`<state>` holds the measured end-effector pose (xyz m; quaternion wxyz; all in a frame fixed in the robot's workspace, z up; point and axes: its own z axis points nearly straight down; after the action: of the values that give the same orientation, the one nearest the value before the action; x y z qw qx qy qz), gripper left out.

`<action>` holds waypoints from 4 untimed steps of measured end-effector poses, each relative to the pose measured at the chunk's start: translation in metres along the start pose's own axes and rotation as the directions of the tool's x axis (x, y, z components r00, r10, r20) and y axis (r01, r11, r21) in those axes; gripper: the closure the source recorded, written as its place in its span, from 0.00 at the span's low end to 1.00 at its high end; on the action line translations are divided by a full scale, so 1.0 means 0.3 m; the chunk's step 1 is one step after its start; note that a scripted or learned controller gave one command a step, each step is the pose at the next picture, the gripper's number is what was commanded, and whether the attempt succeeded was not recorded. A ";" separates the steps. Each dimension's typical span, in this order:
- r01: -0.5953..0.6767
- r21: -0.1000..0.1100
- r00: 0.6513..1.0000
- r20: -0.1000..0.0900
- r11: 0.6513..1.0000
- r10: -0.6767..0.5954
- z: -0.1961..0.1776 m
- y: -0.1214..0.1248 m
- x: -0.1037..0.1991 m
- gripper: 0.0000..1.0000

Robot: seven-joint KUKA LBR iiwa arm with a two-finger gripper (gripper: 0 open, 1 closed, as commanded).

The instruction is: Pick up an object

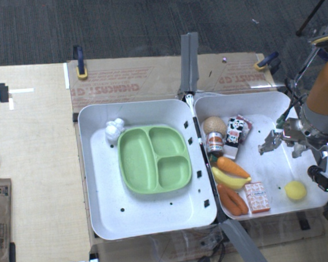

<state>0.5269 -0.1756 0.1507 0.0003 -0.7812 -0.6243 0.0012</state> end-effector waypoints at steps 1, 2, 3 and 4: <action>0.122 0.000 0.993 0.000 0.993 -0.122 -0.369 -0.006 0.129 0.00; 0.050 0.000 0.999 0.000 0.999 -0.050 0.198 0.103 0.226 0.00; 0.111 0.000 0.994 -0.001 0.994 -0.111 0.199 -0.090 0.156 0.00; 0.095 0.000 0.996 -0.001 0.996 -0.095 0.199 -0.221 0.224 0.00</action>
<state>0.4769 -0.0954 0.0911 0.0007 -0.7507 -0.6606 0.0007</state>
